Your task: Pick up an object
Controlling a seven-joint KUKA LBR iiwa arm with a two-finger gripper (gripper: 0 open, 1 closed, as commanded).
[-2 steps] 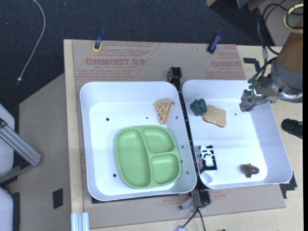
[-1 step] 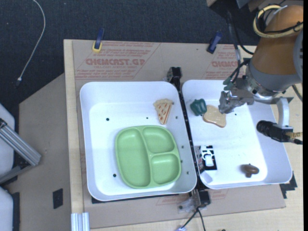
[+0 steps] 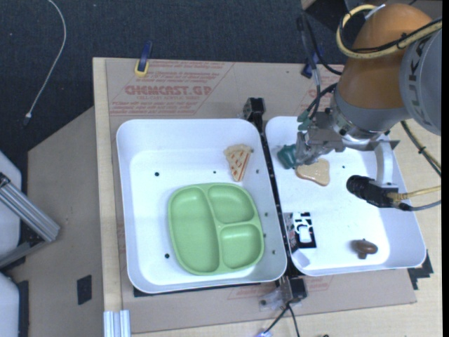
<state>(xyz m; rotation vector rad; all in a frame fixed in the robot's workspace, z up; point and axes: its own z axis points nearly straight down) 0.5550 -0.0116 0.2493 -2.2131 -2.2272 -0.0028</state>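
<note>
Camera view. Right bin: smooth white plastic, shallow. Gripper is low over its upper-left part; clenched or released, cannot tell. Just below it lies a flat tan piece, rounded and bread-like. A small teal object sits beside the gripper. A brown lump lies well apart. Left bin: glossy green three-compartment plate and a tan wedge.

We log both white bins, left bin and right bin, as smooth plastic with a slight sheen. The green plate looks to us like matt plastic. The board beneath looks like matt brown cardboard, and the floor like rough dark carpet.
</note>
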